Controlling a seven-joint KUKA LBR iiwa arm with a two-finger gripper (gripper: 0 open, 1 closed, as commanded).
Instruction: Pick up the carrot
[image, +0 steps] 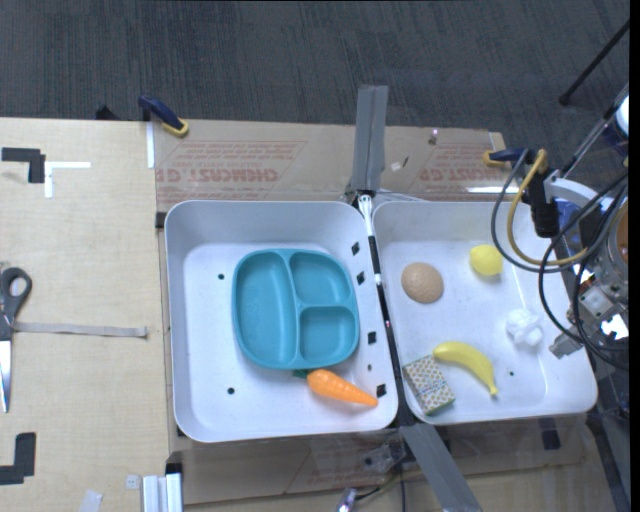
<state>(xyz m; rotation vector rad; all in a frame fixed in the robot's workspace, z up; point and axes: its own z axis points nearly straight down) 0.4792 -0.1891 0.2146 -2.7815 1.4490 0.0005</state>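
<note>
Left bin: teal divided plate; carrot lies touching the plate's near edge.
Right bin: brown egg-like ball, lemon, banana, patterned sponge block, small white object.
Arm: at the right bin's right edge, amid cables.
Bench: scissors at left.

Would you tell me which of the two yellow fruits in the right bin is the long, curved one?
The banana, lying near the bin's front beside the patterned block; the lemon farther back is small and round.
</note>
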